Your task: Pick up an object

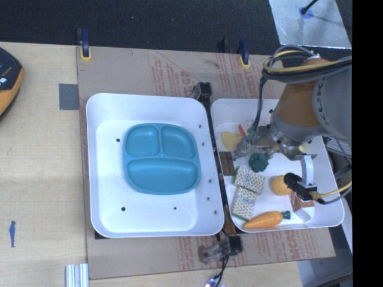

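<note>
My gripper (256, 148) hangs low in the right bin (333, 178), near its left half. Directly below and touching or almost touching it lies a small dark green object (259, 162). Left of the gripper rests a pale yellow piece (230, 140). Two patterned packets (248, 180) (243, 203) lie in front of the green object. An orange carrot (263, 220) sits at the bin's front edge and a yellow-orange round fruit (279, 185) lies to the right. The grey arm with its orange band (298, 104) covers the bin's back right part.
The left bin (102, 160) holds a blue divided plate (161, 158). A black divider strip (214, 160) runs between the bins. Cables (311, 190) trail over the right bin's right side. A small red bit (242, 128) lies by the gripper.
</note>
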You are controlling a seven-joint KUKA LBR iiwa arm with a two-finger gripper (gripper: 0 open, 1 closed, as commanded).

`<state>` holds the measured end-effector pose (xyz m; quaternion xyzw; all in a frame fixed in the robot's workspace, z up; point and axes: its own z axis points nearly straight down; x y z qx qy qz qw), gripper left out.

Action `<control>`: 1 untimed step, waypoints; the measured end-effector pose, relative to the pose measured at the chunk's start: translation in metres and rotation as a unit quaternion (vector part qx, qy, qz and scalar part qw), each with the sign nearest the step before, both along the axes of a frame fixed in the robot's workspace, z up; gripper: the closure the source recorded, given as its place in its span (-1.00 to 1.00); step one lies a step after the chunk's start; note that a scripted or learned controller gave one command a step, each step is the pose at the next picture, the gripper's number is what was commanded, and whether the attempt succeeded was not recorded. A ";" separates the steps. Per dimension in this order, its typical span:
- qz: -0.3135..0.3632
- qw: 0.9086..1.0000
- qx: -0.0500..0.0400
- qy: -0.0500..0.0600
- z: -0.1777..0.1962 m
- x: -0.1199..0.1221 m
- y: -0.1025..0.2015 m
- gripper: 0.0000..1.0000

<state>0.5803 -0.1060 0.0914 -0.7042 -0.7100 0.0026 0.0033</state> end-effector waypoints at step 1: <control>-0.004 1.000 0.001 0.013 -0.003 0.060 -0.019 -1.00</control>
